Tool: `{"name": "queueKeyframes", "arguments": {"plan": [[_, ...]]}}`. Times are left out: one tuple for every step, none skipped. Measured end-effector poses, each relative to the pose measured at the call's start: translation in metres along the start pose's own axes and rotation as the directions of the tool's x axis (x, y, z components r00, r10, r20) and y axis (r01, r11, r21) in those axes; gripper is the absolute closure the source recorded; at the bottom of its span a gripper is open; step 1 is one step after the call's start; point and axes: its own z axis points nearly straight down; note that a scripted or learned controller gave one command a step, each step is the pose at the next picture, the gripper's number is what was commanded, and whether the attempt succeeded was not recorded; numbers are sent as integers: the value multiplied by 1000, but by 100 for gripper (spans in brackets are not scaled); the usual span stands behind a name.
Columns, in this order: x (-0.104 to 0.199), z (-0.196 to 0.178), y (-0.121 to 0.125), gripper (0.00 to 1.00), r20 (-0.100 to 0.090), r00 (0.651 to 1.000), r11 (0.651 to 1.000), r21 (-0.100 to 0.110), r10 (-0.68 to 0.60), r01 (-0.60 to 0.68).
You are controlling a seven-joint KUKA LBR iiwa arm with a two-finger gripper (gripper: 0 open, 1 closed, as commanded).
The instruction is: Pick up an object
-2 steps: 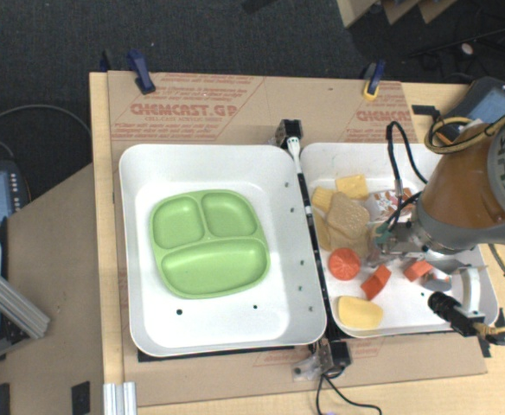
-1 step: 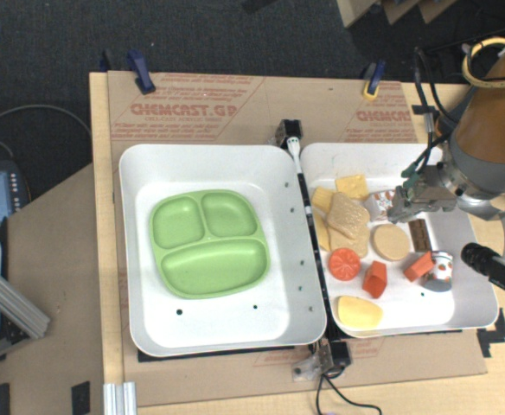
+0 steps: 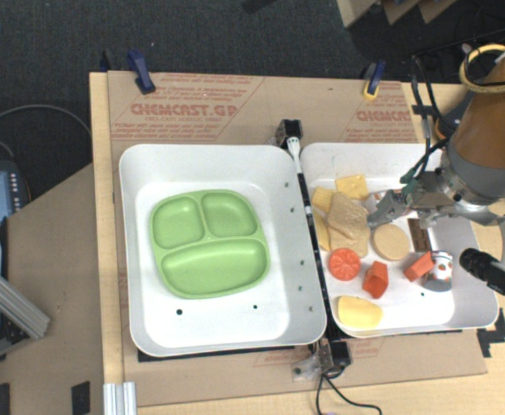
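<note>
Both white bins, the left bin [image 3: 140, 258] and the right bin [image 3: 469, 305], are presenting as smooth moulded plastic with a soft sheen. The green divided plate [image 3: 207, 242] is showing as glossy plastic, with highlights being reflected along its ridges. The board [image 3: 192, 106] beneath is being read as matt brown cardboard with red printing. The toy foods, among them the red tomato [image 3: 344, 264] and the yellow piece [image 3: 358, 311], are appearing as smooth, faintly shiny plastic. The gripper [image 3: 389, 209] is being seen as dull grey metal.
</note>
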Motion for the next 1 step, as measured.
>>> {"name": "queueKeyframes", "arguments": {"plan": [[-8,95,-23,0,-2,1000,1000,12,3,-3]]}}
